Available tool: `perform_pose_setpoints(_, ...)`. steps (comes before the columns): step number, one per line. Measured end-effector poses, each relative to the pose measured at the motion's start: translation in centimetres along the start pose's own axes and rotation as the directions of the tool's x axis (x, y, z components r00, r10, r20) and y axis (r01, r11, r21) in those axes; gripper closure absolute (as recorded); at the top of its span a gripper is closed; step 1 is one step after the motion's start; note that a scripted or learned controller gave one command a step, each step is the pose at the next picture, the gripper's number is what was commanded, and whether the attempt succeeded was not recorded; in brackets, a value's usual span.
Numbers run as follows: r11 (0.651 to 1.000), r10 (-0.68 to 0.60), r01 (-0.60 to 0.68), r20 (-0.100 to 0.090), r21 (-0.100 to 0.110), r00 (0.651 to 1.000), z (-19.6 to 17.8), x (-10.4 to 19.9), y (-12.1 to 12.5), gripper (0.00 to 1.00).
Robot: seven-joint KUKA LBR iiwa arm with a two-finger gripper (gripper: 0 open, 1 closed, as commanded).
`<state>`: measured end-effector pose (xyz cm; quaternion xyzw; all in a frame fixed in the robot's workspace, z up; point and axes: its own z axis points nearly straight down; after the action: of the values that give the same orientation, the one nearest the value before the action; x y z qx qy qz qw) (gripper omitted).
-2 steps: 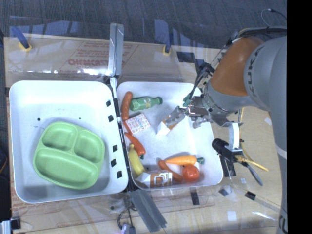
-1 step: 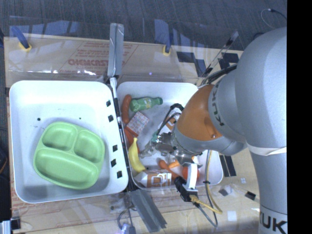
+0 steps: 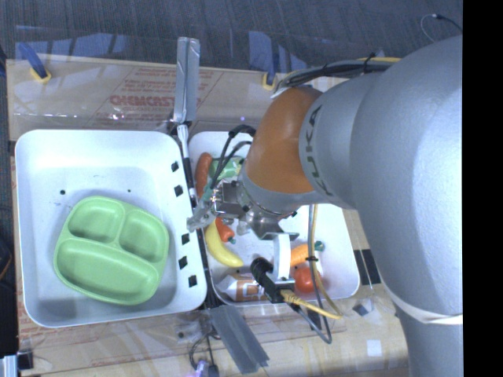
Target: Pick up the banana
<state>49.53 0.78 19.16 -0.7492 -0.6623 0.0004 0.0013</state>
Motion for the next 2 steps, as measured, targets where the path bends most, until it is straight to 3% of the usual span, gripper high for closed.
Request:
perform_pose_setpoints(1, 0.998, -0.068, 0.068, 0.001, 0.002, 0.998, 0.08, -5.47, -1.27, 0.00)
perform_pose_setpoints(2, 0.998, -0.069, 0.069, 0.001, 0.002, 0.998, 0.08, -5.45, -1.27, 0.00)
